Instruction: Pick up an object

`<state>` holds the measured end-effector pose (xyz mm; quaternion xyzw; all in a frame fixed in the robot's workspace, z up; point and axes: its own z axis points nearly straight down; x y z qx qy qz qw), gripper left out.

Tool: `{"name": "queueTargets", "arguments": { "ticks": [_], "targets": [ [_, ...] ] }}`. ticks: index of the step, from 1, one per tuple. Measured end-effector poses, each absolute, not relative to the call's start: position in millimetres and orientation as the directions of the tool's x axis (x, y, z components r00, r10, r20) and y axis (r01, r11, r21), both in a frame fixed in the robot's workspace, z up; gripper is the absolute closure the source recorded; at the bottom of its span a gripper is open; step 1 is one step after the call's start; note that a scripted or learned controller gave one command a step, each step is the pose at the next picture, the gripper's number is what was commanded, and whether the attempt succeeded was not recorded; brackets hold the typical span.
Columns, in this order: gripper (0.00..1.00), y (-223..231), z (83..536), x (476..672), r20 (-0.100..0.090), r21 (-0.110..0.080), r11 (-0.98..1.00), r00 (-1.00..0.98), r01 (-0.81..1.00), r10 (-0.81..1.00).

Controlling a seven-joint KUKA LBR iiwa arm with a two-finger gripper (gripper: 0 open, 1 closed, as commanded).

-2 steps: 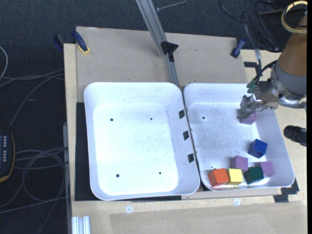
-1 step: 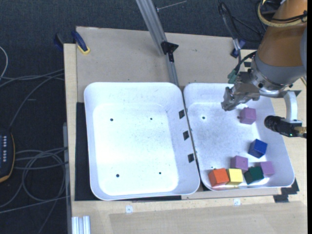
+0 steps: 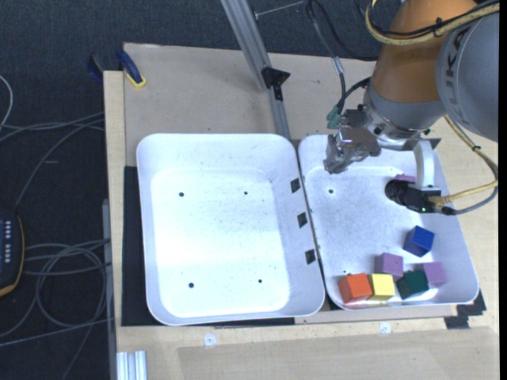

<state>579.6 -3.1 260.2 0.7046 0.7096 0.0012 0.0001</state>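
Where the grey arm with its orange band (image 3: 416, 50) reaches in from the upper right of the frame, we see its metal two-finger gripper (image 3: 341, 161) hanging over the upper left part of the right-hand shallow white plastic bin (image 3: 317, 212). Nothing shows between the tips, and whether the jaws are spread or pressed together we cannot tell at this size. The small blocks lie well apart from the gripper, toward the lower right of the frame. A blue cube (image 3: 418, 241) sits alone near the bin's right wall. Below it, along the bottom wall, we count an orange cube (image 3: 356, 286), a yellow cube (image 3: 383, 286) just beside it, a dark green cube (image 3: 412, 284), and two purple cubes (image 3: 390, 264) (image 3: 433, 273) (one above the yellow, one right of the green). A small black device (image 3: 405, 195) hangs from the wrist over the bin's right side. The left-hand shallow white plastic bin (image 3: 146, 212) fills the middle of the frame.
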Motion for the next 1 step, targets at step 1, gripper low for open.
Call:
{"name": "queueTargets", "arguments": {
  "ticks": [1],
  "targets": [
    [1.00,57.1,251.8,602.8,0.002,0.003,0.008,-0.008,1.000,1.000]
  ]
}}
